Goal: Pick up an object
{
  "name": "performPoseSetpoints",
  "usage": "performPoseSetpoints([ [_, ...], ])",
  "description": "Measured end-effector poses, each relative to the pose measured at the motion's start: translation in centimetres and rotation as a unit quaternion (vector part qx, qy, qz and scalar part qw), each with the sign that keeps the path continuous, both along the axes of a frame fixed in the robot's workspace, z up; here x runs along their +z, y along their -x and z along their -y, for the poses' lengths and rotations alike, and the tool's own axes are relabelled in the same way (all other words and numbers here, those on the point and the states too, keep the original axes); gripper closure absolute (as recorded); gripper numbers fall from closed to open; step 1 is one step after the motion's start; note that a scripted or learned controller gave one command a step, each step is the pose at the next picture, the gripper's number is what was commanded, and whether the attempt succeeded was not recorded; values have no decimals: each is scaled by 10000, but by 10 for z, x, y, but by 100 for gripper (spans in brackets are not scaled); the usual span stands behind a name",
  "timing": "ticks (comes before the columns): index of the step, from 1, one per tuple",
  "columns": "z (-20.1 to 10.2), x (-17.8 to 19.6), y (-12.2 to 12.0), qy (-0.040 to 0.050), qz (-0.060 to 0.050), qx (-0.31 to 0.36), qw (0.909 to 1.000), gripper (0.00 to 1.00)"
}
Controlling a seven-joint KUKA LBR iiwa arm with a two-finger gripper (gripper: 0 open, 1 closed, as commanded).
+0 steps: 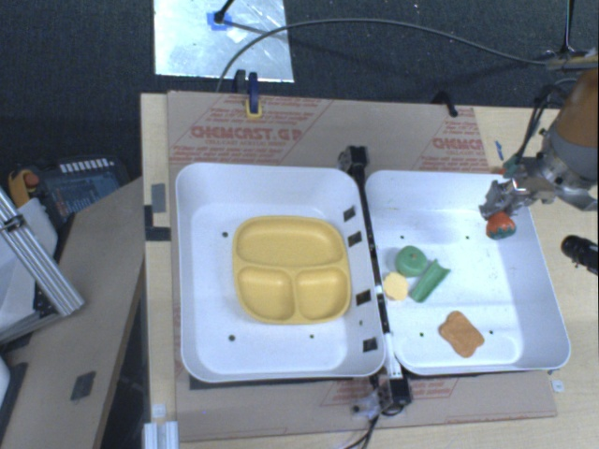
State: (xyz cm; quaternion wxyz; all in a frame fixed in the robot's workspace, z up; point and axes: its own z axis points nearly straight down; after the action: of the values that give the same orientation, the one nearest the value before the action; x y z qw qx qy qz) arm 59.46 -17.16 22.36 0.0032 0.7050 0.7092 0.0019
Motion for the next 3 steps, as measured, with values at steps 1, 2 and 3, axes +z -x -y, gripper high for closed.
performPoseSetpoints([
  [1,0,-9,-1,-3,-24,-1,10000,100],
  [2,-49,-15,20,-18,-37,10,10000,100],
  [3,-96,-2,34,-17,-32,13,10000,100],
])
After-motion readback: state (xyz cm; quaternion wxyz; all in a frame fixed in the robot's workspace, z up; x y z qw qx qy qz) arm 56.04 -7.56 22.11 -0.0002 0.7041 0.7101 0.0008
